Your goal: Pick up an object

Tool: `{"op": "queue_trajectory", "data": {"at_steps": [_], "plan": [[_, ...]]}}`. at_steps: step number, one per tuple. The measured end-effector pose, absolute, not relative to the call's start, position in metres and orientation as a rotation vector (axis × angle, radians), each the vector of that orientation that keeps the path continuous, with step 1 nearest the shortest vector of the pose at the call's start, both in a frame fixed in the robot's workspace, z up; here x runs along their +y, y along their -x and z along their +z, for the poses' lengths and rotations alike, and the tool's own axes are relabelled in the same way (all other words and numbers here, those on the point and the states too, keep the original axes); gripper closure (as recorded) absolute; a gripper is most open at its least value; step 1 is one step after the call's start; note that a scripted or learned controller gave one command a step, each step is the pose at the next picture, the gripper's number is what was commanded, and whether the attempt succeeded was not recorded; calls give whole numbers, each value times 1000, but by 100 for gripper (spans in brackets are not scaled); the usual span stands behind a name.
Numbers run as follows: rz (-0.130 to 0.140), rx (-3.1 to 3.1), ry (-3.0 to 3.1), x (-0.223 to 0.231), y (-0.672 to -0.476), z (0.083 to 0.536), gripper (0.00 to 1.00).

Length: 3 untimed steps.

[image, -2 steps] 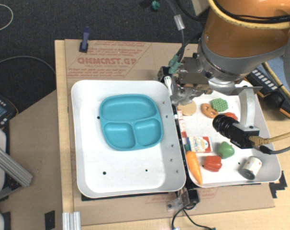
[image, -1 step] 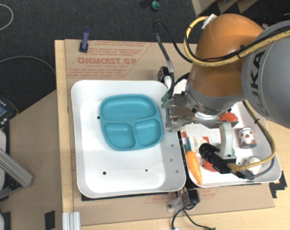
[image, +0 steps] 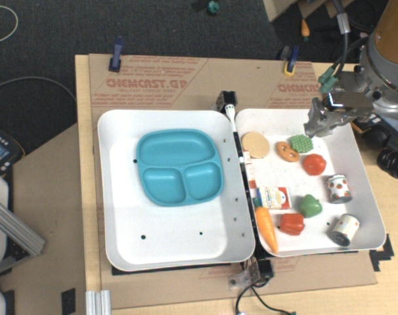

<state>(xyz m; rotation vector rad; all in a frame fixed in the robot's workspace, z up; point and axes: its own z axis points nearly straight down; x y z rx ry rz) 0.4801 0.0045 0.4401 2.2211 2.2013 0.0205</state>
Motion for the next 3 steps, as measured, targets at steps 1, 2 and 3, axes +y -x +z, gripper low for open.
{"op": "queue_trajectory", "data": {"at_steps": [1,2,3], "plan": [[-3,2220,-2225,-3,-479,417,100],[-5,2221,-2226,-8,-479,388,100],[-5,2225,-2223,2,-485,363,100]]}}
